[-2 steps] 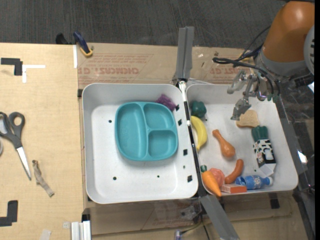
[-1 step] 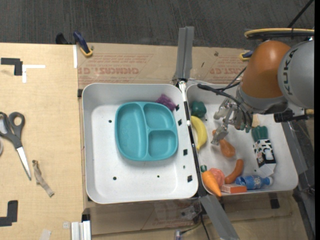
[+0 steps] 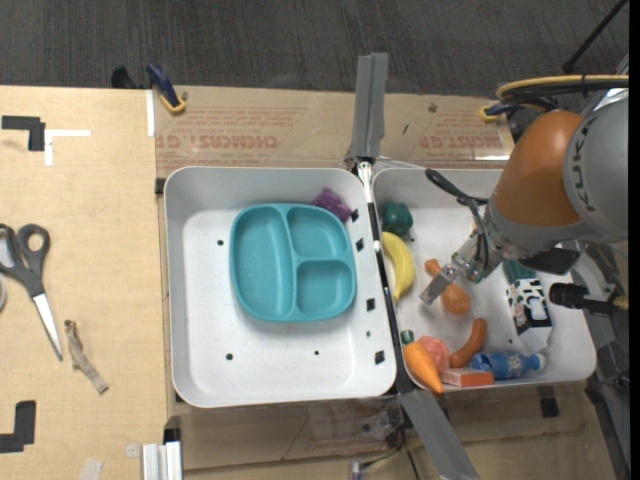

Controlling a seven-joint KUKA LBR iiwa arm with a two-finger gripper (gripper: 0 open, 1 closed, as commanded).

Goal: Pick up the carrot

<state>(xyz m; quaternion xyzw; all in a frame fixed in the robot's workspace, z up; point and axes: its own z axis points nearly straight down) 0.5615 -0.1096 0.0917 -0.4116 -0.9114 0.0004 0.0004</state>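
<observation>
A: Where's the carrot (image 3: pixel 421 366)?

B: Down in the near left corner of the right bin (image 3: pixel 572 348), tucked against the wall shared with the left bin (image 3: pixel 200 298). Green top toward the far side, tip pointing near and slightly right. Touching a pink round fruit (image 3: pixel 433 350) on its right.

A: And the tool (image 3: pixel 448 280)?

B: Low over the middle of the same bin, on the far side of the carrot and apart from it. Reaches in from the right, tilted down and to the left. Just beside a small orange ball (image 3: pixel 457 300), perhaps touching it.

A: Open or closed? Holding anything?

B: Cannot tell how far open from this angle. Nothing seen gripped in it, and certainly not the carrot.

A: Why so awkward a spot for the carrot?

B: Probably just loose clutter settled into the corner. Hemmed in there: wall on the left, near rim close by, fruit pressed alongside, a sausage (image 3: pixel 468 342) and a red box (image 3: pixel 466 377) to the right.

A: So the job looks barely started?

B: Seems so. Still needs a shift toward the near left, then a descent along the carrot's length rather than across the wall.

A: Risks?

B: Catching the bin wall, or closing on the pink fruit instead. Also easy to confuse with the orange ball, given the colour.
</observation>
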